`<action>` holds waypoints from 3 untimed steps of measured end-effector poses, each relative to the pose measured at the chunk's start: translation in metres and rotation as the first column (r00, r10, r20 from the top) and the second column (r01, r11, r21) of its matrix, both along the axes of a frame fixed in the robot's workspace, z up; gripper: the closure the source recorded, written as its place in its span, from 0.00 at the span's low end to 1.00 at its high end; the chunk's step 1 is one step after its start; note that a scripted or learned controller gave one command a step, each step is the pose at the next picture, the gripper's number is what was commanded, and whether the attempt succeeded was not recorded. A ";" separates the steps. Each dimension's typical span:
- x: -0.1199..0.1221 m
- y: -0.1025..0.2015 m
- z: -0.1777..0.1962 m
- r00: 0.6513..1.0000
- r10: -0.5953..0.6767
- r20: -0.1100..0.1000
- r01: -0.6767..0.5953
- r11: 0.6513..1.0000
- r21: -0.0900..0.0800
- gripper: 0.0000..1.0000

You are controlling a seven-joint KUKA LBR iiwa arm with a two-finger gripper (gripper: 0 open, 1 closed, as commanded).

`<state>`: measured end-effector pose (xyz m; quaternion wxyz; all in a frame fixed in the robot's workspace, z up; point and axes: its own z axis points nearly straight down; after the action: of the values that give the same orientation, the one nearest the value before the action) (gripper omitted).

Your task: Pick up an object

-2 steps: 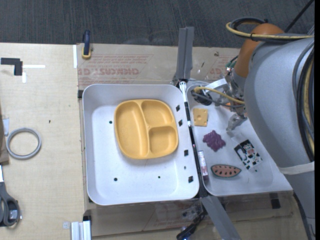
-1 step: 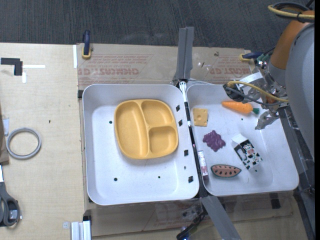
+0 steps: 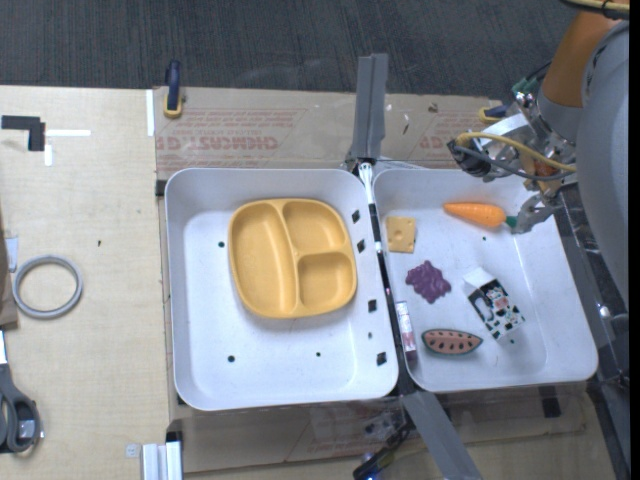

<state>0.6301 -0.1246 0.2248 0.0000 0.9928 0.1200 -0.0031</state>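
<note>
- We see two white bins side by side. The left bin [image 3: 200,368] holds a yellow plate [image 3: 293,257] with three sections.
- The right bin [image 3: 560,353] holds five small things — an orange carrot [image 3: 474,213] near the top, a tan cracker-like square [image 3: 401,234] near the middle wall, a purple bunch [image 3: 429,281] below it, a watermelon slice [image 3: 452,342] near the bottom edge, and a black and white thing [image 3: 496,307] just right of the purple bunch.
- The arm [image 3: 600,88] (grey, with an orange band) comes in from the right, above the top right corner of the right bin.
- The gripper [image 3: 527,213] sits low, just beside the carrot's green end. We cannot tell how it is set, and we see nothing held in it.
- The carrot lies flat on the bin floor.
- A grey ring [image 3: 45,286] lies on the bench, far left.
</note>
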 end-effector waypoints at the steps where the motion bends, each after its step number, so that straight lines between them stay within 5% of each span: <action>1: 0.009 -0.021 0.035 0.999 -0.036 -0.001 0.036 0.999 0.000 0.00; 2: 0.016 -0.032 -0.020 0.999 -0.039 -0.003 0.039 0.999 0.000 0.00; 3: 0.024 -0.002 -0.130 0.999 -0.037 0.010 0.037 0.999 0.002 0.00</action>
<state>0.6537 -0.1263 0.0948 -0.0002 0.9948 0.1014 0.0018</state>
